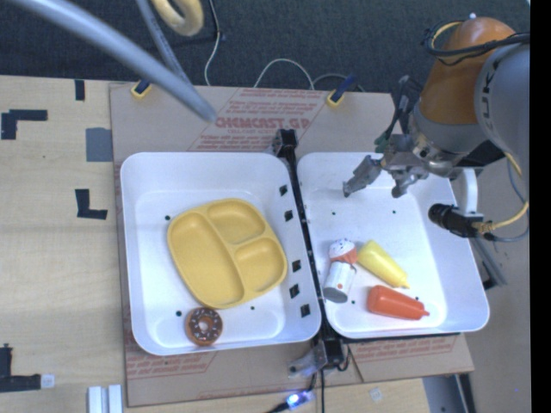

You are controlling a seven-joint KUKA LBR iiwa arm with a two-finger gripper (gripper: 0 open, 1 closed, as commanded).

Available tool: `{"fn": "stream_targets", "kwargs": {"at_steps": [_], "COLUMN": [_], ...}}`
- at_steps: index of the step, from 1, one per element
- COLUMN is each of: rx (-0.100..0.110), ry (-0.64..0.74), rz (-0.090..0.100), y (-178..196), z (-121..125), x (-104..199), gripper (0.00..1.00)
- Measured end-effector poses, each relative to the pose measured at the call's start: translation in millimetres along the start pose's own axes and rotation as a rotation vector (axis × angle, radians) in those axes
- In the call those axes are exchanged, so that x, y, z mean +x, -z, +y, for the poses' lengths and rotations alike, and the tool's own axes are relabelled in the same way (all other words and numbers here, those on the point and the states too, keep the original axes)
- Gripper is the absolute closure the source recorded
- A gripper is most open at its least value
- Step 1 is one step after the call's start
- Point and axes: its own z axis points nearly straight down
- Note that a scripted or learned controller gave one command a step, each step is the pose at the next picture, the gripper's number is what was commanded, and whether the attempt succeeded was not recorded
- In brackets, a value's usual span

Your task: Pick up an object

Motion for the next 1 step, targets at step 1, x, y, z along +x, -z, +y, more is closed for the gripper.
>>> {"fn": "stream_targets", "kwargs": {"at_steps": [1], "rx": [-0.014], "ry": [0.003], "rz": [-0.001], "y": [8.6], "z": [2.7], "x": [0.4], "gripper": [0.00]}}
